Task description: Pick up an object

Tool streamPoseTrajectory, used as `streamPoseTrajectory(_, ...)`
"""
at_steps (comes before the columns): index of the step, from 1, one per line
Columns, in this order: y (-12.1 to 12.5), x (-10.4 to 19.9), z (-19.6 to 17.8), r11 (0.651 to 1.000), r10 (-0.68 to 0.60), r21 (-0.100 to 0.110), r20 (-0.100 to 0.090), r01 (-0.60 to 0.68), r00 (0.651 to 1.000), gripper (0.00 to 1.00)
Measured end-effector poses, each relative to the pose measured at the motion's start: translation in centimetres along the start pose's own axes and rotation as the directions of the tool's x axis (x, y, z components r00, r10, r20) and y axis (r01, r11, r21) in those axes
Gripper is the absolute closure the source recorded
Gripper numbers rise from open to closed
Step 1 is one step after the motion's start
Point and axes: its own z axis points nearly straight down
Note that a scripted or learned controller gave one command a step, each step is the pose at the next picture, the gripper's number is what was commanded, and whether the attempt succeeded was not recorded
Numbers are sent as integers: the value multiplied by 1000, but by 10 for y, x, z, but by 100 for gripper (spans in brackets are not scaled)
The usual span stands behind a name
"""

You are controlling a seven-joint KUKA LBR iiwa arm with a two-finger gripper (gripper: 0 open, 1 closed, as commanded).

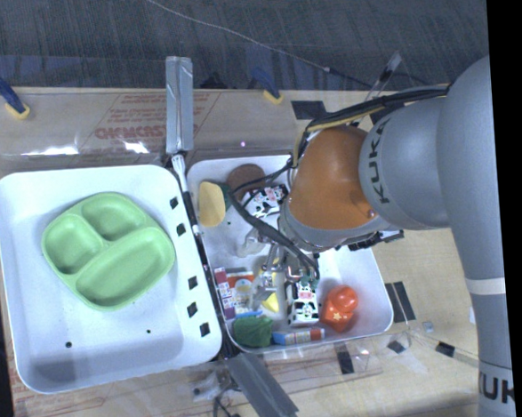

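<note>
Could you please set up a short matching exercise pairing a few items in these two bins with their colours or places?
Things:
1. divided plate
2. round fruit-like toy
3. oval sponge-like piece
4. arm's wrist band

Descriptions:
A. orange, above the right bin
B. pale yellow, by the right bin's left wall
C. green, in the left bin
D. red, near the right bin's lower right corner

Pairs: 1-C, 2-D, 3-B, 4-A

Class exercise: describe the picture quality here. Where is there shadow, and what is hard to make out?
Camera view: soft, even light; the arm shades the right bin, so the clutter beneath its tool blurs together; the green plate in the left bin reads clearly.
</note>
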Motion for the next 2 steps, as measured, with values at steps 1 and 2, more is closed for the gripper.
streamPoseTrajectory(1, -24, 28, 0, 1000, 18, -5, 7, -18, 1000, 0)
streamPoseTrajectory(2, -22, 25, -11, 1000, 8, -4, 13, -8, 1000, 100)
